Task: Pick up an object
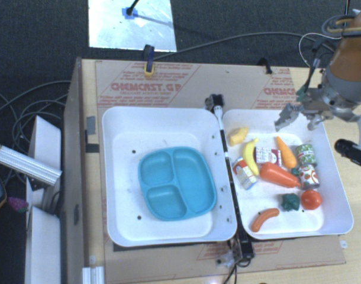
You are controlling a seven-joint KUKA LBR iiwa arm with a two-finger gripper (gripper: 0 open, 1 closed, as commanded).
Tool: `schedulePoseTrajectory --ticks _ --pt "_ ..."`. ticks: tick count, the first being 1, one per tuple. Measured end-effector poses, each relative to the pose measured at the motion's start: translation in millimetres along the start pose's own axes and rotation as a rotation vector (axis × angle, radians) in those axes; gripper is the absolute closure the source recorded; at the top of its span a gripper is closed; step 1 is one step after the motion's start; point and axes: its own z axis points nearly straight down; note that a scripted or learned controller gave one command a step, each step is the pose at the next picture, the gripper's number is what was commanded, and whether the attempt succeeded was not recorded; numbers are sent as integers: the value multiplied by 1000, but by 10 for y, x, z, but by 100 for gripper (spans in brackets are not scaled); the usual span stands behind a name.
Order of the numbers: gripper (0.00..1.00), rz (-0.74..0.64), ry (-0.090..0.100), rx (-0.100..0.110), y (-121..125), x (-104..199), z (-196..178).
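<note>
Two shallow white plastic bins sit side by side on the bench, meeting along a dark seam near the middle. The left white bin (124, 129) holds one thing: a light blue plastic divided plate (177, 182) with three compartments, lying flat at the bin's centre. The right white bin (337, 218) carries a cluster of toy foods. Near its far left corner lies a pale yellow lumpy piece (237, 136), and just beside it a yellow toy banana (250, 156) stretches toward the near edge. A small red-and-white carton (244, 173) lies against the banana's lower end, close to the seam. At the middle sit a red-and-white printed packet (267, 155), a slim orange carrot (286, 152) tilted toward the far edge, and a larger orange-red carrot (279, 175) lying across below them. Along the right edge stand a green-labelled can (306, 154) and a red-labelled can (309, 176), with a red toy tomato (310, 199) near them and a dark green broccoli piece (290, 202) touching the tomato's left side. A red-orange sausage (264, 219) lies alone toward the near edge. The tool (299, 117) hangs above the right bin's far right corner, its two fingers spread apart with nothing between them, clear of all the toys.
</note>
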Motion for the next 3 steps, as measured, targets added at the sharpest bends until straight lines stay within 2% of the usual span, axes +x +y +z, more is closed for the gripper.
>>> schedulePoseTrajectory --ticks 1,2,3 --pt "0 3 0 3 -247 -446 993" --pt "0 0 6 -3 -178 -441 1665" --pt "100 0 -5 -16 -156 -477 1541"
